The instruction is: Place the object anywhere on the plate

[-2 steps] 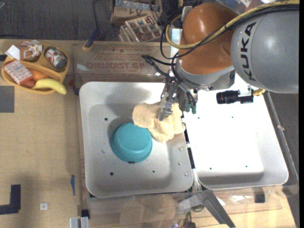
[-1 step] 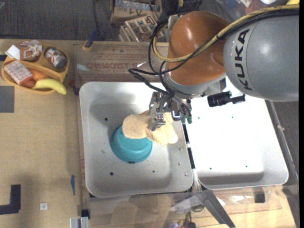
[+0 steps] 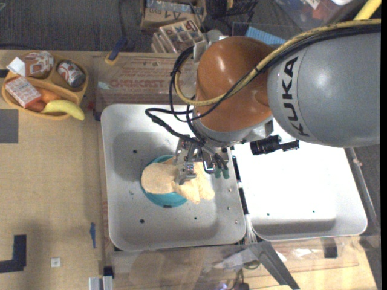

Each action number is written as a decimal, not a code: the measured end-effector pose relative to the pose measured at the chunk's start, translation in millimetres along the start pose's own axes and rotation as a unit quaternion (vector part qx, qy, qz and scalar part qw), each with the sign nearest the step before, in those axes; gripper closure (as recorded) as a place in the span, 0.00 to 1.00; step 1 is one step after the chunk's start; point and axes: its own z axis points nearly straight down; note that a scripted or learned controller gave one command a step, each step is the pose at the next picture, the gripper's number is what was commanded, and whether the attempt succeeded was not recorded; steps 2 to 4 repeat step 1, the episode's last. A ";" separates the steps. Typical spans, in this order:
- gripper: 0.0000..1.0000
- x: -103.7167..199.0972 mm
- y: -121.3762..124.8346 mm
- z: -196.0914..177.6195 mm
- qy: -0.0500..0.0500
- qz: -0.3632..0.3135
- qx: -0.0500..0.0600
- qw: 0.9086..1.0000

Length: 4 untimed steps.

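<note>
A teal plate (image 3: 155, 197) lies in the left white bin (image 3: 121, 162), right of the bin's middle. A pale tan, flat, soft-looking object (image 3: 158, 177) covers most of the plate. A lumpier tan part (image 3: 199, 191) hangs past the plate's right rim onto the bin floor; whether it is the same piece I cannot tell. My gripper (image 3: 188, 170) hangs straight down from the orange wrist band, right at the seam between the two tan parts and touching or almost touching them. The arm's large body hides the bin's upper right corner.
The right white bin (image 3: 302, 192) sits beside the left one, with the arm crossing its upper part. At the top left of the bench a wooden tray (image 3: 42, 92) holds a banana and packaged food. Cardboard boxes (image 3: 172, 23) stand behind the bins.
</note>
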 end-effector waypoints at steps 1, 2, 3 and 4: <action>0.00 -0.3 -0.2 -0.5 0.000 0.000 0.000 1.000; 0.00 -0.3 -0.2 -0.5 0.000 0.000 0.000 1.000; 0.00 -0.3 -0.2 -0.5 0.000 0.000 0.000 1.000; 0.00 -0.3 -0.2 -0.5 0.000 0.000 0.000 1.000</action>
